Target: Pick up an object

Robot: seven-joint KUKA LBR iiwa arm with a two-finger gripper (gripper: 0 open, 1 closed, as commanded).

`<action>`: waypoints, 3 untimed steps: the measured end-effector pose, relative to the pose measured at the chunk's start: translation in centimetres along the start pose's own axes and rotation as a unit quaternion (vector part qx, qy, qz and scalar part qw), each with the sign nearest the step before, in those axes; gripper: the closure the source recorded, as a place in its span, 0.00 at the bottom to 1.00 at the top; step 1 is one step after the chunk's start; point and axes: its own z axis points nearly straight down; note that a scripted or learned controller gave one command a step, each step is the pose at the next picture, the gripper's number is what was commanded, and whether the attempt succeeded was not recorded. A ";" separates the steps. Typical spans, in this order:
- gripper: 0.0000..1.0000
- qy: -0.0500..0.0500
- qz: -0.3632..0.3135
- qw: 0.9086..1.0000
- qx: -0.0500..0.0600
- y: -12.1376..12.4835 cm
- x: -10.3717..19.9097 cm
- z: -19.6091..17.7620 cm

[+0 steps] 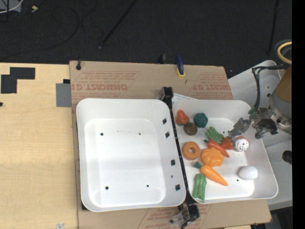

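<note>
The right bin point(267, 187) holds several toy foods: a red-orange fruit point(181, 117), a teal piece point(200, 119), a brown ball point(191, 128), a green bumpy vegetable point(214, 135), an orange ring point(191, 150), an orange pumpkin point(212, 157), a carrot point(214, 174), a green pod point(199, 186), a white egg point(247, 172) and a white ball with red marks point(241, 145). My gripper point(250, 128) hangs over the bin's right side, just above the white ball. It is open, with nothing between its fingers.
The left bin point(90, 113) lies beside the right one, with a black divider point(174, 147) between them. Both rest on a cardboard sheet point(124, 80). A wooden bench top point(33, 151) extends to the left.
</note>
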 end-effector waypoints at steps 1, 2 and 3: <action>0.00 0.002 -0.004 1.000 0.001 7.1 7.8 13.0; 0.00 0.000 0.000 1.000 0.001 6.8 7.3 12.5; 0.00 0.001 0.001 1.000 0.004 2.1 9.9 14.3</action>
